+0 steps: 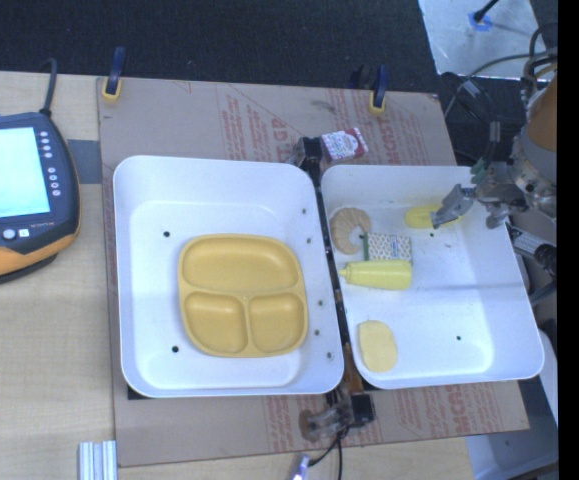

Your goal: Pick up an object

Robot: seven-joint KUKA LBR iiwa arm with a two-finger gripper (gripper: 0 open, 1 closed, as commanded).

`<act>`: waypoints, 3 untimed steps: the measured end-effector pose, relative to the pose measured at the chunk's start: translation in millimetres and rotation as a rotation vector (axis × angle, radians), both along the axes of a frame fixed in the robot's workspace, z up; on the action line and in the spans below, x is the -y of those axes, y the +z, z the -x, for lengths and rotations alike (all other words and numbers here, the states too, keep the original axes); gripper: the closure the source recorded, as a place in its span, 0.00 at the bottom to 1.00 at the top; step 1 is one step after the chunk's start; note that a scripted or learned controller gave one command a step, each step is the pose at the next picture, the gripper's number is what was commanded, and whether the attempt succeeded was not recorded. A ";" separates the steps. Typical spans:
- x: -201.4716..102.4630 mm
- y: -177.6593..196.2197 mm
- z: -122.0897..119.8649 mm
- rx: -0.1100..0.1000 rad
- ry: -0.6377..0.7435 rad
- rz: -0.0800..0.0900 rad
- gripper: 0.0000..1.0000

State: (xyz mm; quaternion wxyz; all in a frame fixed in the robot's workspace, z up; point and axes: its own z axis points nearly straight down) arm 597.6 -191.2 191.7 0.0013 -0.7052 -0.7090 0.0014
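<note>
The right bin (489,363) holds a round tan cookie-like piece (349,229), a small patterned packet (387,246), a yellow cylinder lying on its side (377,274), a pale yellow flat piece (377,345) near the front, and a small yellow item (420,216) at the back. My gripper (472,204) hangs over the back right of this bin, its fingers spread apart, just right of the small yellow item. Nothing sits between the fingers.
The left bin (134,268) carries a yellow divided tray (241,295). A tablet-like pendant (14,193) lies at the far left of the bench. A small red-and-white packet (341,145) rests on the cardboard behind the bins.
</note>
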 end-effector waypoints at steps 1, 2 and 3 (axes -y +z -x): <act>-18.9 -89.7 -45.6 0.003 0.000 0.002 0.00; 5.1 -99.5 -58.6 0.000 -0.003 -0.001 0.00; 20.2 -16.8 -59.3 0.003 -0.002 0.000 0.00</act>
